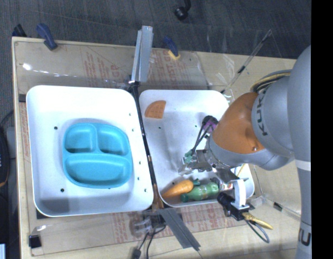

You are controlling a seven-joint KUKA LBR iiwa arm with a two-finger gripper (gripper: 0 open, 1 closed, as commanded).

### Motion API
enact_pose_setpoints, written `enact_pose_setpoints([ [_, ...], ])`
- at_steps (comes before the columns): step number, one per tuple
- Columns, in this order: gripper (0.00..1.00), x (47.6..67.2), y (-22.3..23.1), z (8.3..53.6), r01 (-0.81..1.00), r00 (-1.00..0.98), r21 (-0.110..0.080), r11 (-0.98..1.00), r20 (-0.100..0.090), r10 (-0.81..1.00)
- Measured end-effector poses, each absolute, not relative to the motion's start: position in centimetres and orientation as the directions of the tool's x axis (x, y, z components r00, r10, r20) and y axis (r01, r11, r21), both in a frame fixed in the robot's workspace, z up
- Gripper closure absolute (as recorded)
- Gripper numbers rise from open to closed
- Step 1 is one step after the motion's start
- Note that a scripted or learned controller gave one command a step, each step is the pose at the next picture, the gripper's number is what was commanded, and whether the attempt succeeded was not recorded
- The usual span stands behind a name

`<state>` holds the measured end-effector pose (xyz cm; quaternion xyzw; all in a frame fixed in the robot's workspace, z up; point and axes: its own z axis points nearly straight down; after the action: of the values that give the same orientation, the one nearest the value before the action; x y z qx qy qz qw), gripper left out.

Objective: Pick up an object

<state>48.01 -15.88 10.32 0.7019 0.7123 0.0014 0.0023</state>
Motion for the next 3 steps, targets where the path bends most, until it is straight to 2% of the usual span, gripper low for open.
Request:
enact_pose_setpoints([
  [1,0.00,48.0,-15.9,10.3,1.000,-0.015,0.006,0.015,-0.002,1.000],
  [2,0.00,51.8,-13.5,9.1,1.000,-0.011,-0.002,0.011,0.000,1.000],
  [3,0.00,56.1,-15.9,9.1,1.000,-0.009,-0.003,0.009,0.002,1.000],
])
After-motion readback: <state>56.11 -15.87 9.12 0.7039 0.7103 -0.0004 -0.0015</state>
